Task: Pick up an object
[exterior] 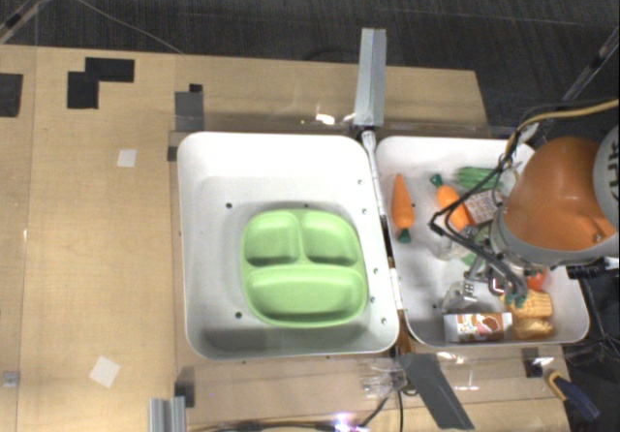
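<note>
The right bin holds several toy foods. An orange carrot lies near its left wall, and a second orange piece and a green item sit toward the back. A small white and brown carton and a tan, bread-like piece rest at the front edge. My gripper hangs low over the front middle of this bin, just above the carton. The orange wrist band and cables hide its upper part. Nothing can be seen held in it.
The left bin holds a light green divided plate in its middle. A grey post stands at the back between the bins. The wooden bench stretches off to the left.
</note>
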Robot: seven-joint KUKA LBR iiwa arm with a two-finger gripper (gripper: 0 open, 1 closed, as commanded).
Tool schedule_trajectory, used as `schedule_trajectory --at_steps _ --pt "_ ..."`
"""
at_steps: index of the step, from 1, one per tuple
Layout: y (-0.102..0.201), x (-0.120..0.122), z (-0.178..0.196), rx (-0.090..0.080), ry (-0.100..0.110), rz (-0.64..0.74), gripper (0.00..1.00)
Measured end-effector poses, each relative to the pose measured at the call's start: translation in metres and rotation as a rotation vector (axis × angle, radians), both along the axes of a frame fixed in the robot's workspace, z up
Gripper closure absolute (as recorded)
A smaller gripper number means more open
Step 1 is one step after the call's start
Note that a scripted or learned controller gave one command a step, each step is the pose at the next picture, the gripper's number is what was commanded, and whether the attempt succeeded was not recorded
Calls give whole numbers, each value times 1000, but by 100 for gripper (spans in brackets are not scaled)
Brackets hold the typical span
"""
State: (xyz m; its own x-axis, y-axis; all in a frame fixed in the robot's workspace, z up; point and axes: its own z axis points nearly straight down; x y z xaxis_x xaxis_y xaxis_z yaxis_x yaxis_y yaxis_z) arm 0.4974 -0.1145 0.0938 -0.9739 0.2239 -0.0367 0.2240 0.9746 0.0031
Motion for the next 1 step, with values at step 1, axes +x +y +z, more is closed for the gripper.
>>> schedule_trajectory --at_steps 1 --pt "8 68 -2 0 26 227 0"
